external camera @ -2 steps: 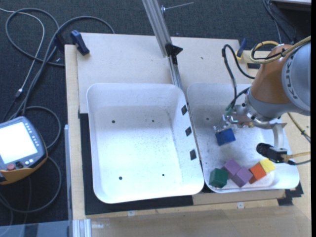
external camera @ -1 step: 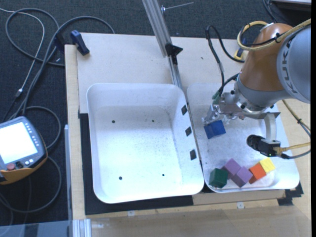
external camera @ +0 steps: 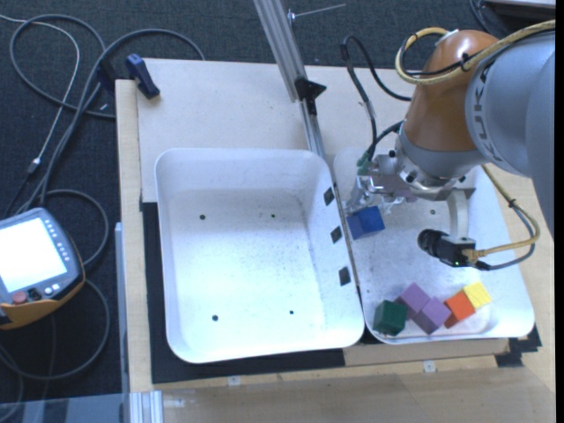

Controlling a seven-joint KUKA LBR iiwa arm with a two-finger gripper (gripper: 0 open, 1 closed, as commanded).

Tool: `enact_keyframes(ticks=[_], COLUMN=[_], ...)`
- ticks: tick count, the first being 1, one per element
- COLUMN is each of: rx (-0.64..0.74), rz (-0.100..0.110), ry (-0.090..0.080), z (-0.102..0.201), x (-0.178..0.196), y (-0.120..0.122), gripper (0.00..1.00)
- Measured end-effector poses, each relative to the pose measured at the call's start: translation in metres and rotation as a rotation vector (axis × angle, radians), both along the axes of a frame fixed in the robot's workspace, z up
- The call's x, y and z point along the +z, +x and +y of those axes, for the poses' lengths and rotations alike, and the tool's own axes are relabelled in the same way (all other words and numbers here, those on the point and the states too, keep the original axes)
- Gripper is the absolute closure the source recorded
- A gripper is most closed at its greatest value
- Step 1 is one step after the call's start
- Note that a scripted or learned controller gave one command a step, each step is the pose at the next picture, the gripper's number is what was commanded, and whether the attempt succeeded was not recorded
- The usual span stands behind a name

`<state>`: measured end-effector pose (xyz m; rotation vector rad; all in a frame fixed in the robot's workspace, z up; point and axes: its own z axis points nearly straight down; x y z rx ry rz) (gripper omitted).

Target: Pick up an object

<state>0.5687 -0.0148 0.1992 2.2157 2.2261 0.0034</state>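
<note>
A blue block (external camera: 365, 222) lies tilted at the left side of the right bin (external camera: 398, 263), close to the wall shared with the left bin. My gripper (external camera: 377, 194) hangs directly over it, its tip touching or nearly touching the block's upper edge. The wrist hides how the gripper meets the block. At the bin's front edge sit a green block (external camera: 389, 316), two purple blocks (external camera: 423, 305), an orange block (external camera: 459, 306) and a yellow block (external camera: 477, 293).
The left bin (external camera: 160, 179) stands beside the right one. A slanted metal pole (external camera: 280, 38) runs down to the divide between the bins. A black cable plug (external camera: 445, 246) hangs from the arm over the right bin. A teach pendant (external camera: 31, 270) lies off the bench at left.
</note>
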Motion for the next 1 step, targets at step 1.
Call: enact_keyframes(ticks=[1], rx=[0.004], rz=[0.000], ry=[0.002], z=[0.0658], x=[0.0000], y=[0.0249], gripper=[1.00])
